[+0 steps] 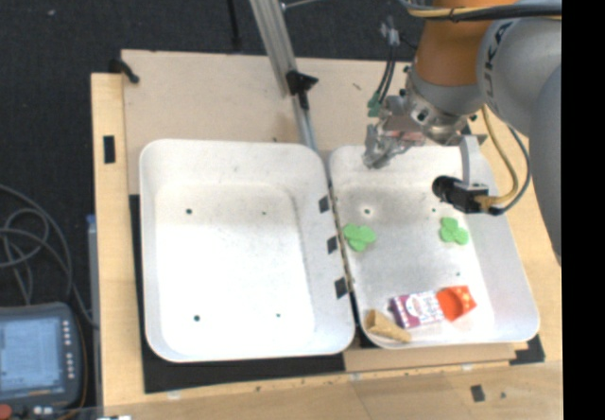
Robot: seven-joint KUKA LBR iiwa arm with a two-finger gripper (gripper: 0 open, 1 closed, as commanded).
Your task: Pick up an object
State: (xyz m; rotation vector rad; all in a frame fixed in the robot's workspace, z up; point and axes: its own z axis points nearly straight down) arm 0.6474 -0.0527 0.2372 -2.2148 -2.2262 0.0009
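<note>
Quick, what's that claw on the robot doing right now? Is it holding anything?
Gripper: above the far edge of the right bin, nothing seen in it; open or closed cannot be told.

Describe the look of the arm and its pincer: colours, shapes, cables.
The arm has smooth, rounded grey links with a glossy orange band above the wrist. Grey looped cables arch over the orange part, and thin dark and yellowish cables run down its sides. The pincer is a small metallic grey unit under a mount with red and green details.
</note>
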